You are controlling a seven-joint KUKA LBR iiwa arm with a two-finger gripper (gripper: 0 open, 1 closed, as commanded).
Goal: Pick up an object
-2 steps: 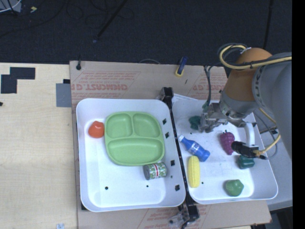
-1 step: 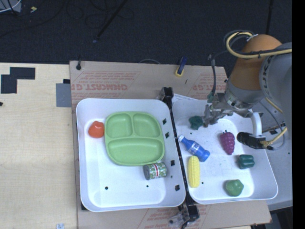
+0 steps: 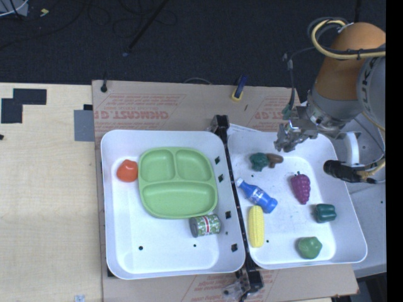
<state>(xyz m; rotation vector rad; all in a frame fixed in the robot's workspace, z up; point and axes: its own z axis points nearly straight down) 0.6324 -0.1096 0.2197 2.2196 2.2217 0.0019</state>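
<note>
Approach comes first: we cannot tell the end effector's [image 3: 288, 142] opening, and it hovers holding nothing at the right bin's [image 3: 352, 247] far edge; nearest, just left, the teal toy [image 3: 259, 162].

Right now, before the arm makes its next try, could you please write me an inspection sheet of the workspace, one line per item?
Surface: two white bins side by side, left bin and right bin, on cardboard sheet.
Job's things: right bin holds blue bottle, corn cob, purple grapes, dark green pepper, green lump, teal and brown toy.
Clutter: left bin holds green divided plate, orange cup, small can on its side.
Grippers: end effector above right bin's far edge, nothing seen in it.
Cables: yellow loop on arm; black cables on dark floor.
Surroundings: wooden bench, blue and yellow clamp.
</note>
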